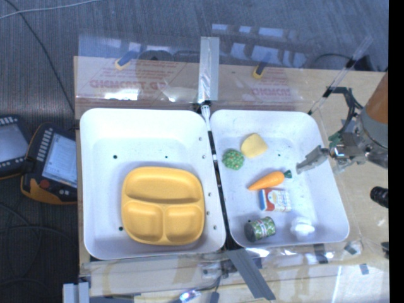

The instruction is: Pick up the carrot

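Grey carpet surrounds the bench; the carrot (267, 180) looks light, stiff and smooth, best pinched mid-body across its width, while the claw (314, 160), apparently narrow, holds nothing.

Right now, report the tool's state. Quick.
Tool: cannot be told. It sits at the right bin's right edge, apart from the carrot and holding nothing.

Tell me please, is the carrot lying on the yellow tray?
No, the carrot lies in the right bin, while the yellow tray sits in the left bin.
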### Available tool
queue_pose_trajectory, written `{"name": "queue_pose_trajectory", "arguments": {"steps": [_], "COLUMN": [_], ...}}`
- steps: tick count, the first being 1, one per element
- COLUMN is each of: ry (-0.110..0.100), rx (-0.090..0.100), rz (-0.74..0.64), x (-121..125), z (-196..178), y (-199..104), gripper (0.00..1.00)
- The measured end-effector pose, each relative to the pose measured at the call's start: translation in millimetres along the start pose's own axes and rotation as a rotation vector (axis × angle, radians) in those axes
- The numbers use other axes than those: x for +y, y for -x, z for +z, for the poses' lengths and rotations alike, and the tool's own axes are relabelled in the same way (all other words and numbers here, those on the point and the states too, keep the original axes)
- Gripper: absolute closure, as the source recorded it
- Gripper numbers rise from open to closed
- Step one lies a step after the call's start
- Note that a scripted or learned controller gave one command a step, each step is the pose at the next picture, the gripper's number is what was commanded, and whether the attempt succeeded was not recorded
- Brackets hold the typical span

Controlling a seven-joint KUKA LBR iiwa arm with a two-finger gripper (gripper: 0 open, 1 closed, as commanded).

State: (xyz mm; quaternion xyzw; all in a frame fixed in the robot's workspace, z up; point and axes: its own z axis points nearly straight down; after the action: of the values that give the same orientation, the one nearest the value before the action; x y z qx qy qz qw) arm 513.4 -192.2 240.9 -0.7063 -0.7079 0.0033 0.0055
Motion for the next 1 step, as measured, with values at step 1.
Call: {"name": "queue_pose_trajectory", "arguments": {"steps": [1], "ry": [0.017], "rx": [-0.006], "rz": [0.122], "x": [49.3], "z": [152.0], "y": [-44.6], "gripper": [0.00]}}
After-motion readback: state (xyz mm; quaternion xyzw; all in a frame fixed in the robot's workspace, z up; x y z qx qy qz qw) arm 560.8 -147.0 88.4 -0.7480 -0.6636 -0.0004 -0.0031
